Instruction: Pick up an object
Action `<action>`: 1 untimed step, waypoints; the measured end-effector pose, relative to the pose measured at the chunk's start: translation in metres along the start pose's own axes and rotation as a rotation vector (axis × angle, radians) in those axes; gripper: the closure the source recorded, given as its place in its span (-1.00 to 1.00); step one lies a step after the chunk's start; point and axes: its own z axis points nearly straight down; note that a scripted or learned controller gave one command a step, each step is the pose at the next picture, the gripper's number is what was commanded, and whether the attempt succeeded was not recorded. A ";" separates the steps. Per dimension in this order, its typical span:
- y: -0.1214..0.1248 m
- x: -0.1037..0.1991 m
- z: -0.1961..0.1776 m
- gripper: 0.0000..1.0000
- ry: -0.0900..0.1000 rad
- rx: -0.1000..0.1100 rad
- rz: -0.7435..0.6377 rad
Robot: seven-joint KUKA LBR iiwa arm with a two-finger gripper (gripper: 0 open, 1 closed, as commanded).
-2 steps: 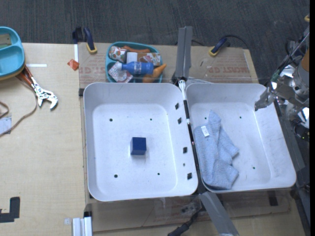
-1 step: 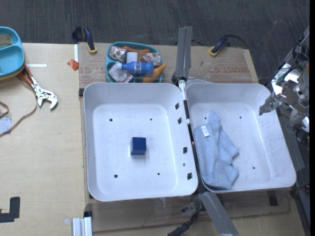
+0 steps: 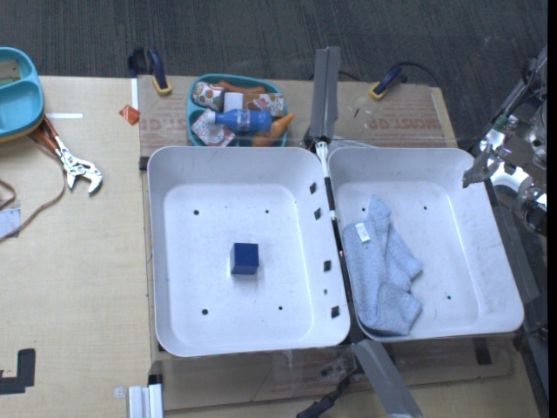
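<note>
Wooden bench [image 3: 78,303], two white bins. Gripper [image 3: 480,171] hovers at right bin [image 3: 487,320] edge; grip state we cannot tell. Blue cube [image 3: 245,259] sits alone mid left bin [image 3: 174,338], grey cloth [image 3: 383,268] right. We favour cube: centre, descend straight.

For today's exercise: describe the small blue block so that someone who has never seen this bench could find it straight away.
Start with the two white bins side by side; take the left bin. The blue block sits alone on its floor, near the middle. It is a small, hard-edged dark blue cube, unlike the soft, pale grey-blue cloth crumpled in the right bin.
</note>
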 end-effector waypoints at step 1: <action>0.033 0.036 0.002 -1.00 -0.001 0.001 0.328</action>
